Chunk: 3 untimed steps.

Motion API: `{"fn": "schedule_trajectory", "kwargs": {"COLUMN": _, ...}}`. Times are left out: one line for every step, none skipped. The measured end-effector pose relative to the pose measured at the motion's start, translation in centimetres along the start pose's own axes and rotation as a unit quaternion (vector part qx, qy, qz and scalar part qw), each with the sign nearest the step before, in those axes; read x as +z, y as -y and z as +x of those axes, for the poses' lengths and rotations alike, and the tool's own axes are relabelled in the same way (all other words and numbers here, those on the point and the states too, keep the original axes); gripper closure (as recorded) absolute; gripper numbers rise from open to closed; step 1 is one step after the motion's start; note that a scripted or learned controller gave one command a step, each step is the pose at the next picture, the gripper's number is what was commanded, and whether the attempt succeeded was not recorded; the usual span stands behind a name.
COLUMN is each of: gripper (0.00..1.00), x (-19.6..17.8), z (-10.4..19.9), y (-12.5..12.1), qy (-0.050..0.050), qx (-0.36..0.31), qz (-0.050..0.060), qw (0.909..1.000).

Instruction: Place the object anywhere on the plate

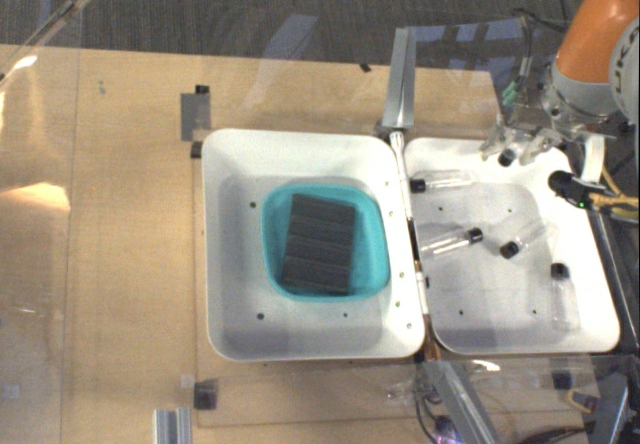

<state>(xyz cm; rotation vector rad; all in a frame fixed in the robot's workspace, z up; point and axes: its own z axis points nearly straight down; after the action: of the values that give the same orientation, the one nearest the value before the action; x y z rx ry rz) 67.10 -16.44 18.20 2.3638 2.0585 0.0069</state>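
Although the vials look light, clear walls suggest rigid, slick, breakable bodies; grip mid-body, across the tube. Nearest the camera, one vial [562, 294] lies below the gripper [520, 144]; two more [450, 240] [521, 237] lie closer beneath it, another [437, 179] to its left. Plate [372, 252] sits far left. Jaw state cannot be determined.

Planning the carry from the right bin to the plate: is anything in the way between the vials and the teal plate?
The two bins' raised rims meet in a ridge between the clear vials and the teal plate. A dark grey ribbed block covers most of the plate, leaving only its edges bare. The gripper hovers over the right bin's far edge.
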Motion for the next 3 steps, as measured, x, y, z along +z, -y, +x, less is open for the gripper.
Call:
{"fn": "schedule_trajectory", "kwargs": {"gripper": 1.00, "x": 2.6, "z": 4.8, "y": 8.0, "qy": -0.001, "qx": -0.028, "qz": 0.002, "qw": 0.9996}}
{"fn": "schedule_trajectory", "kwargs": {"gripper": 1.00, "x": -0.5, "z": 10.7, "y": 13.2, "qy": -0.002, "qx": -0.059, "qz": 0.002, "qw": 0.9982}}
{"fn": "schedule_trajectory", "kwargs": {"gripper": 0.00, "x": -0.5, "z": 10.6, "y": 13.2, "qy": -0.001, "qx": -0.059, "qz": 0.002, "qw": 0.9983}}
